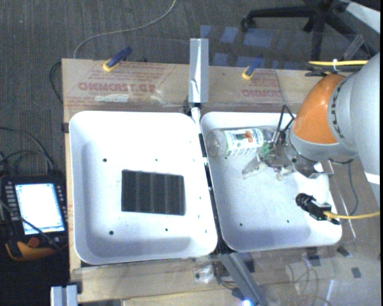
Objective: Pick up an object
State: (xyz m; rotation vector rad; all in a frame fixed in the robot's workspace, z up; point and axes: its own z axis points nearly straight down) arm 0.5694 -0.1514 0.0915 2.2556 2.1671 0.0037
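I've got the hand [268,163] low in the right bin [268,228], just beside a clear bottle [241,141] lying on its side near the back wall, likely lining up a grasp, grip state I cannot tell.

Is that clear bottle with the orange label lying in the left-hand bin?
No, the bottle lies on its side in the right bin, near its upper left corner, while the left bin holds a dark rectangular panel.
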